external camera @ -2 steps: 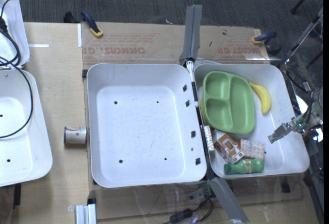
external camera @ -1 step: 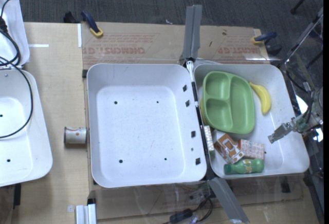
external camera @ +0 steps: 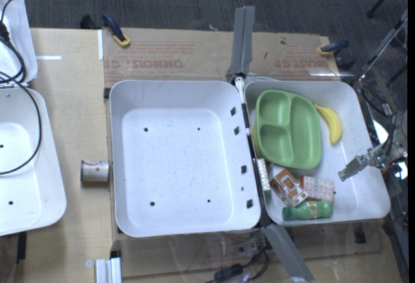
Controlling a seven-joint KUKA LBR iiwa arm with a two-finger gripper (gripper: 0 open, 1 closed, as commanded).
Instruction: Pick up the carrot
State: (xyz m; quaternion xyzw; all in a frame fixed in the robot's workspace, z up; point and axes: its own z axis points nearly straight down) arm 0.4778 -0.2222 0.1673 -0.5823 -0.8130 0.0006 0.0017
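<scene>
The right bin [external camera: 363,207] holds a green divided plate [external camera: 290,129], a yellow banana [external camera: 331,123] by the plate's right rim, two orange and white snack packs [external camera: 299,187] and a green bottle [external camera: 308,211] lying along the near wall. At the right rim of this bin a grey metal part of my gripper [external camera: 355,168] reaches in from the right, low over the white floor. It is right of the snack packs, below the banana, and touches none of them. Most of the arm is cut off by the picture's edge.
The left bin [external camera: 130,145] has a bare white floor with small holes. A small metal can [external camera: 94,172] lies on the bench left of it. Another white bin with black cables [external camera: 19,139] sits at the far left. Clamps [external camera: 115,30] hold the cardboard at the back.
</scene>
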